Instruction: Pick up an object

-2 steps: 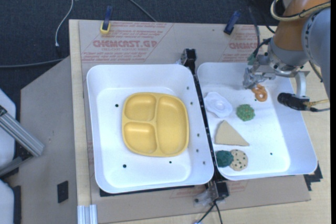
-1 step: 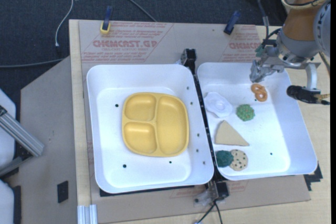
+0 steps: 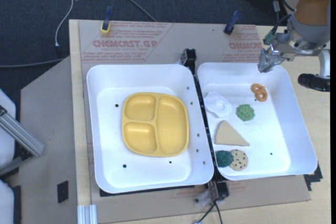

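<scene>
Holding six food pieces, right bin [image 3: 294, 128]; claw [image 3: 265, 64] spread unclear; one yellow plate [image 3: 156, 124].

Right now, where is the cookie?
The cookie lies in the right bin, near its front edge, touching a dark green piece on its left and just below the tan wedge.

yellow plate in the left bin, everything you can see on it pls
The yellow plate is a rounded-square divided tray, pale yellow, smooth and plastic-looking. Raised ridges split it into three compartments: two smaller on the left, one tall on the right. All three hold nothing. It lies flat and upright near the middle of the left bin, slightly rotated, resting on the bin floor and clear of the walls. Nothing else touches it.
</scene>
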`<state>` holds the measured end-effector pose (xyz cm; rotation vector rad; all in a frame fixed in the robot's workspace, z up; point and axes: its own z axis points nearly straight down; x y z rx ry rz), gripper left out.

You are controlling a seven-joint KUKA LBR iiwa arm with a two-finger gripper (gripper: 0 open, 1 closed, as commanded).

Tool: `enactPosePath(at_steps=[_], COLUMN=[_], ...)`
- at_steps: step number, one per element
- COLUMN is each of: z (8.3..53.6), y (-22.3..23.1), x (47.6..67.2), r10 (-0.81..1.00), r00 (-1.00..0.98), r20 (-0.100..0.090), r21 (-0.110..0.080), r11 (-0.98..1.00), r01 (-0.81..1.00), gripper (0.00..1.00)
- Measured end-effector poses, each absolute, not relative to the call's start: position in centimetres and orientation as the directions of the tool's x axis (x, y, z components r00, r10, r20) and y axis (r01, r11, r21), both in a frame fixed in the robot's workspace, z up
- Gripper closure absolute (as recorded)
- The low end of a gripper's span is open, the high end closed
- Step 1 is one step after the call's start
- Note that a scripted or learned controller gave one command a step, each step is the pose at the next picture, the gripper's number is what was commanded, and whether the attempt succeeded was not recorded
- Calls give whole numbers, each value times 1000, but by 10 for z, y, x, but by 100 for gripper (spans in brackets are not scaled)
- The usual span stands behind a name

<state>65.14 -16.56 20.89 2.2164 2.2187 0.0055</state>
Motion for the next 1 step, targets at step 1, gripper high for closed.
enactPosePath(at_steps=[1], z=[210], y=[-122], x=[646], r10=[1000], r00=[-4], r20=[2], r21=[-2], r11=[4], r01=[1000], gripper=[100])
